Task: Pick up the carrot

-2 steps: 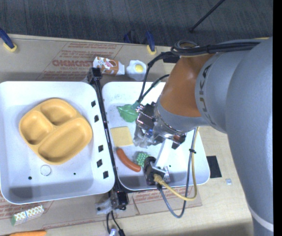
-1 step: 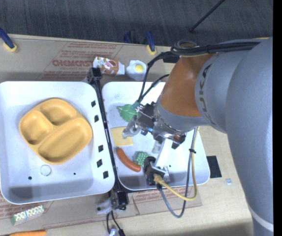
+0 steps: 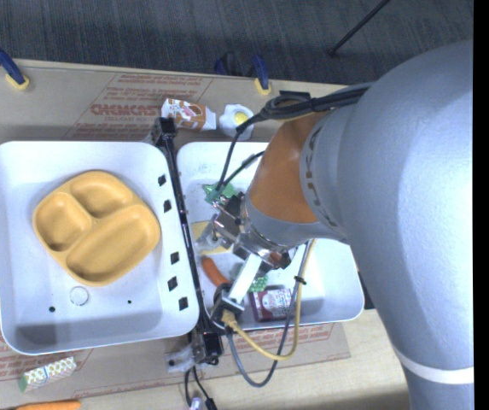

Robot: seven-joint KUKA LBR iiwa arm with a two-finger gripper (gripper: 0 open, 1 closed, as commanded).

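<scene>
Although the bulky grey arm with its orange band (image 3: 282,178) covered much of the right-hand shallow white plastic bin (image 3: 334,301), the small orange carrot (image 3: 215,271) could be seen lying on that bin's floor, close to its left wall and toward the near end. The two-finger metal gripper (image 3: 227,222) hung low over the same left half of the bin, just above the carrot in the view and apart from it. Nothing was visibly gripped, and whether the gripper was open or closed could not be told, since the wrist hid it from above.

A dark red labelled packet (image 3: 270,301) lay near the bin's front wall, to the right of the carrot, and a small green leafy piece (image 3: 218,193) sat further back beside the wrist.

The left-hand white bin (image 3: 5,229) held a tan moulded plate with three compartments (image 3: 95,225), resting roughly in its middle.

Behind the bins, on the printed brown cardboard sheet (image 3: 125,101), stood a small orange-and-white carton (image 3: 184,114) and, just beside it, a white and yellow object (image 3: 237,118) (too small to identify).
</scene>
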